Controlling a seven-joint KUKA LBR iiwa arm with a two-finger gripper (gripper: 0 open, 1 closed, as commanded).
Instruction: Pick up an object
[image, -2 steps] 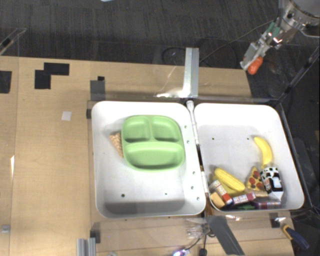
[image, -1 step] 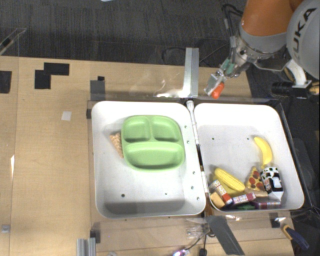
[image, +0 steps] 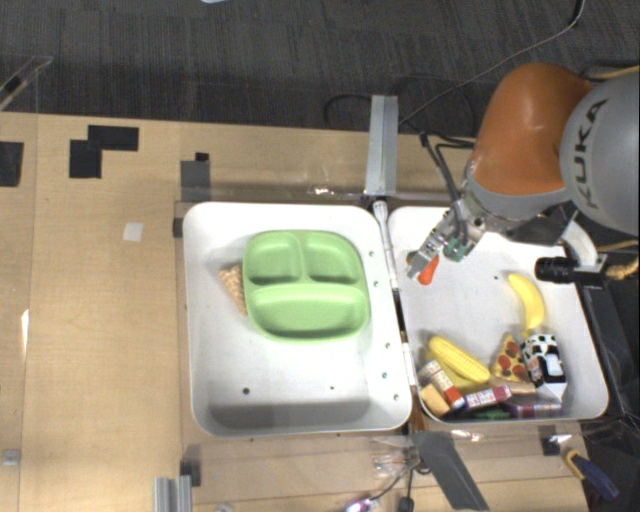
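Yellow banana (image: 527, 301) lies by the right bin's (image: 470, 300) right edge, unpicked. The gripper (image: 425, 266) hovers near the bin's top-left corner; whether it is parted I cannot tell. Grasping remains.

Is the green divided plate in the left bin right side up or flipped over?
Right side up. The green divided plate in the left bin shows its three hollow compartments facing the camera, two small ones behind one long one.
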